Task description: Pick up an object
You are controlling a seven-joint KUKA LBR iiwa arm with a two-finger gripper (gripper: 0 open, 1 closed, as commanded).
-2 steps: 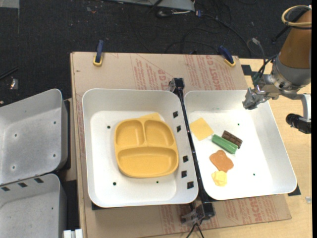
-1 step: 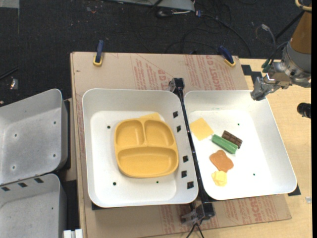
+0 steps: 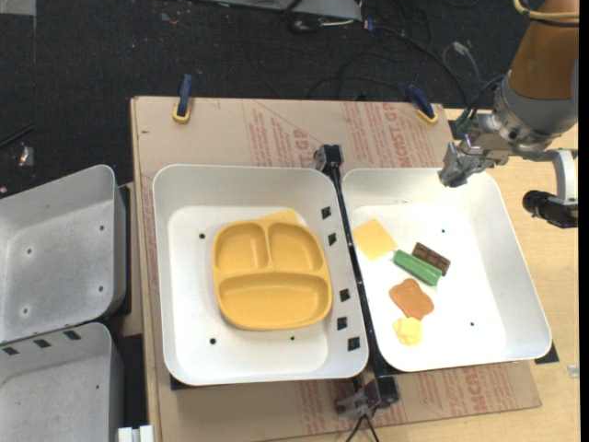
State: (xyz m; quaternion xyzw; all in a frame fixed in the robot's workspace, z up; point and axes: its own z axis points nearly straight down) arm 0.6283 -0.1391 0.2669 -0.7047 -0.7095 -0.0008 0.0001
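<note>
1. At the far left we see two white trays (image 3: 57, 238) lying off the bench, one above the other, on the dark floor.
2. Next comes the bench (image 3: 239, 136), a brown board with red lettering, held at its far edge by two blue and yellow clamps (image 3: 183, 98).
3. On it we find the left bin (image 3: 175, 274), shallow and white, with a yellow divided plate (image 3: 272, 274) lying flat in its middle; a pale yellow piece peeks from behind the plate's far edge.
4. A black divider strip (image 3: 342, 247) runs between the two bins, which sit side by side and touching.
5. In the right bin (image 3: 497, 265) we count several small things grouped in its left half: a pale yellow cheese slice (image 3: 375, 238) nearest the divider, a green bar (image 3: 416, 266) just beside a brown chocolate piece (image 3: 431, 257), then an orange-brown toast piece (image 3: 410, 298), and a small yellow lump (image 3: 408, 331) touching its near side.
6. At the right, the gripper (image 3: 455, 175) hangs over the far edge of the right bin, well apart from those things, below the grey wrist and orange band of the arm (image 3: 543, 53).
7. We cannot tell how the jaws stand; they are too small and dark to read, and we see nothing between them.
</note>
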